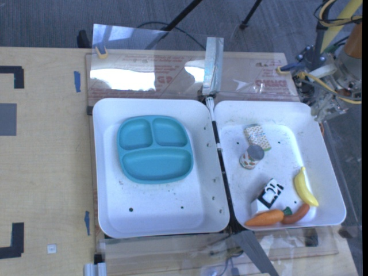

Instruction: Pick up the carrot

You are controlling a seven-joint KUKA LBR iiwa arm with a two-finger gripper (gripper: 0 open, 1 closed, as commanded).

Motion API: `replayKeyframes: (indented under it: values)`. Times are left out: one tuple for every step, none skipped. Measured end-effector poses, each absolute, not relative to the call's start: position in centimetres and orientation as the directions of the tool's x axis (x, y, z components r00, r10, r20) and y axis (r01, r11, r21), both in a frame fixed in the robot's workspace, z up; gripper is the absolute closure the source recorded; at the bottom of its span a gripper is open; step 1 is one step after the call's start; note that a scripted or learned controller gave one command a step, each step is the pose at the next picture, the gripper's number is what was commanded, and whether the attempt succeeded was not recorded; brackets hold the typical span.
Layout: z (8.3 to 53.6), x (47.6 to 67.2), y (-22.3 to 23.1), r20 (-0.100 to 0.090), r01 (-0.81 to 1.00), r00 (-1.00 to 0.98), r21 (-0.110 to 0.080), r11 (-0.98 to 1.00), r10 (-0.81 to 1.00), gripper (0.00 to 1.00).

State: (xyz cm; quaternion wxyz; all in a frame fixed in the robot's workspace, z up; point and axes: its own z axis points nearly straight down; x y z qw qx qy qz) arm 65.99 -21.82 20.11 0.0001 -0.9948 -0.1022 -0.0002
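The carrot is orange with a green tip and lies flat along the front edge of the right bin, near its front corner. A reddish sausage-like piece touches its green end. My gripper hangs at the far right corner of that bin, just outside its rim, under the wrist and a tangle of cables. It is far from the carrot, with nothing seen in it.
A yellow banana and a black-and-white block lie just behind the carrot. A patterned packet and a small grey-capped item sit mid-bin. The left bin holds a blue divided plate.
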Motion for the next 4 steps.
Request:
replayKeyframes:
  values:
    - [11.8, 65.5, -19.9, -0.004, 0.203, 0.979, -0.003, -0.979, 0.203, 1.00]
    - [9.0, 66.6, -21.6, 0.006, 0.234, 0.972, -0.007, -0.972, 0.234, 1.00]
    - [16.9, 65.2, -20.3, 0.001, 0.203, 0.979, 0.000, -0.979, 0.203, 1.00]
    - [8.7, 66.0, -21.3, 0.000, 0.206, 0.979, -0.005, -0.979, 0.206, 1.00]
